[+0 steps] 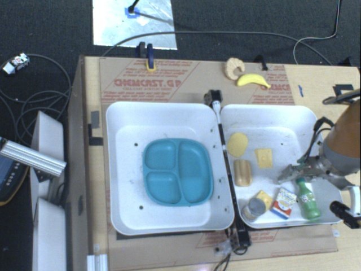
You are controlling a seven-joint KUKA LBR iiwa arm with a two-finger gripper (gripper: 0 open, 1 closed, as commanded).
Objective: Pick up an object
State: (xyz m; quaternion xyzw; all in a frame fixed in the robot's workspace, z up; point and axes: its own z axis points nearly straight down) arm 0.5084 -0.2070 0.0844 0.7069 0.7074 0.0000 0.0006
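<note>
The right bin (271, 120) holds several small items. A green bottle (308, 201) lies near its front right corner, and a red, white and blue carton (284, 202) and a grey-topped can (255, 205) sit to its left. Farther back are a tan block (242, 173), a yellow square (264, 157) and a yellow disc (237, 144). My gripper (294, 172) hangs low over the right side of this bin, just behind the bottle's top end, with nothing visibly held in it. The arm's orange band (344, 137) rises at the right edge.
A blue divided plate (177, 171) lies in the left bin (130, 123). Behind the bins, a banana (252, 81) and a pale ring-shaped piece (233, 68) rest on the cardboard, with a blue and yellow clamp (149, 55) at the back. Cables run across the floor.
</note>
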